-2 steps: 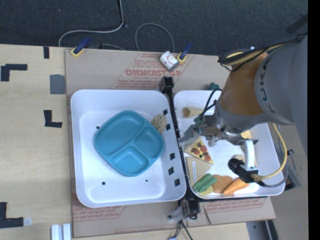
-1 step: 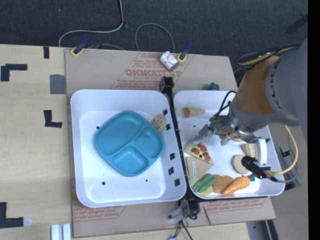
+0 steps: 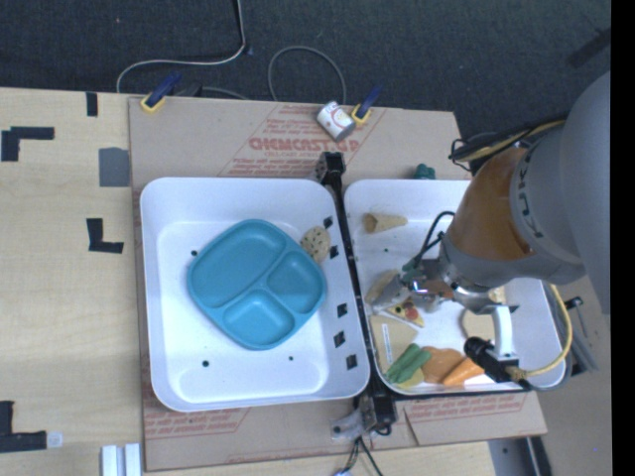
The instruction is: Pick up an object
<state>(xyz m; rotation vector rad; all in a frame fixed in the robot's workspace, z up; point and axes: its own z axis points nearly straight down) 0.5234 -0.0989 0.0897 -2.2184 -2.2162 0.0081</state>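
Item: gripper, being seen low in the right bin, at centre-right of the frame. Whether it is open or closed cannot be told; its tip is being blurred among small food-like pieces. It is being positioned at or just above a pale wedge piece with red marks, though contact cannot be confirmed, and nothing is being shown gripped.

Item: arm, grey with an orange band, being extended in from the right edge and bent downward over the right bin, covering much of that bin's right half.

Item: cone-shaped piece, being kept in the upper part of the right bin, its long axis lying roughly left to right, narrow end toward the right.

Item: green piece and orange piece, being kept side by side along the lower wall of the right bin, both lying at a slant.

Item: blue divided plate, being kept flat in the left bin, turned diagonally. A speckled cookie-like piece is lying just beside its upper right corner.
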